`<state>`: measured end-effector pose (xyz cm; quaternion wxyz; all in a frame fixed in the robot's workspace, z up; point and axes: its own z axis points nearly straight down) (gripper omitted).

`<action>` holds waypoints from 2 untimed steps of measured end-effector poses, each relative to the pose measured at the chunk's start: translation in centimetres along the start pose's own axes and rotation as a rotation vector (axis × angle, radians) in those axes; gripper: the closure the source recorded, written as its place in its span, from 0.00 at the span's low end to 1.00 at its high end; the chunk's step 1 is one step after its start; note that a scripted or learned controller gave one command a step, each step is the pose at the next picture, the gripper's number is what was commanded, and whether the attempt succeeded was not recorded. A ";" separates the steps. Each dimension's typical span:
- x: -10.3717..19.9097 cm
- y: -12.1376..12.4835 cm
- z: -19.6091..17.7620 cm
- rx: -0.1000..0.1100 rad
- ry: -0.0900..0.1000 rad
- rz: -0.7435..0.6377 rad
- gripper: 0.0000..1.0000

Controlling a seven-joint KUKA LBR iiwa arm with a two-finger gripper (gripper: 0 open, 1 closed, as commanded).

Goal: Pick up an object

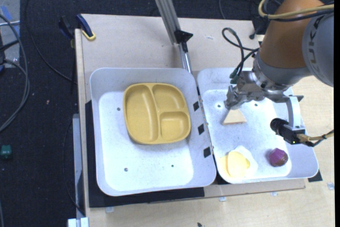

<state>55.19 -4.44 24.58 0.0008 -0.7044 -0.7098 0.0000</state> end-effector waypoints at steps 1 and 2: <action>4.6 1.5 1.0 -0.002 -0.001 0.000 1.00; 9.4 3.3 1.0 -0.004 -0.001 0.000 1.00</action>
